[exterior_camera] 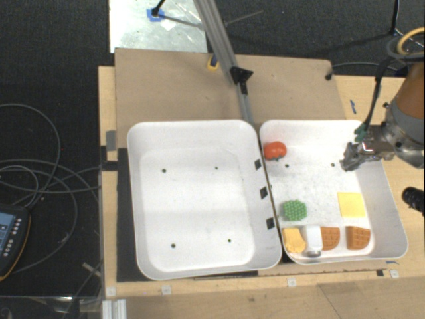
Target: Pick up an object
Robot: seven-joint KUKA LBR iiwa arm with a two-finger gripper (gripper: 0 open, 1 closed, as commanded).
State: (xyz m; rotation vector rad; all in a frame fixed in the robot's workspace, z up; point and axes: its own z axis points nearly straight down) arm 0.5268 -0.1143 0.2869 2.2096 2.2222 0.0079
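White plastic makes up both shallow bins on the counter, seen from the one camera above. The left bin has its whole floor open. The right bin carries all the objects, and they crowd its near half. A red-orange round piece lies alone close to the dividing edge where the two bins meet, at the far left corner of the right bin. A green knobbly ball sits nearer the camera, also close to that shared edge. Along the near rim runs a row: a yellow-orange lump, a white cylinder just beside it, then two orange waffle-like pieces. A flat yellow square lies just behind the rightmost waffle piece, toward the right wall.

The arm comes in from the right, and its pincer hangs over the right part of the right bin, above bare floor, well apart from the red-orange piece and behind the yellow square. Whether the pincer is open or closed cannot be told; nothing is visibly gripped. The middle of the right bin's floor, between the red-orange piece and the near row, is open room.
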